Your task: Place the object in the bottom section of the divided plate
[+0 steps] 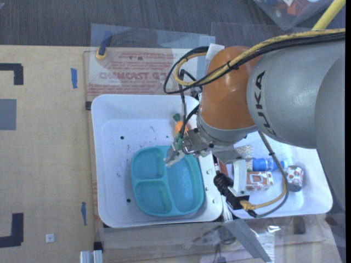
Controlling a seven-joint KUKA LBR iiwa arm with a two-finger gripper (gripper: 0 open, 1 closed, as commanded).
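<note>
Plainly, the task's thing is hard to read: a small orange object with a bit of green [178,126], perhaps a toy carrot, shows just beside the gripper [176,153] at the upper right rim of the divided plate [164,188], mostly hidden under the arm's orange band and wrist. Whether it sits between the jaws or lies on the bin floor beside them I cannot tell, and I cannot tell either whether the jaws are apart or together, since the wrist covers them from this slant. If it is a small plastic toy, I judge it light, stiff and somewhat slick, not fragile; the sound hold would be across its thicker orange body, not the thin green tip, which could slip out. The turquoise plate lies in the left white bin [107,147], with two smaller sections on its left and one long section on its right; all three look bare. The bin floor around it carries only dark specks. The right white bin [318,201] holds a small blue-capped bottle [265,164], an orange-and-white packet [258,179] and a spotted object [294,177], lying near each other.
</note>
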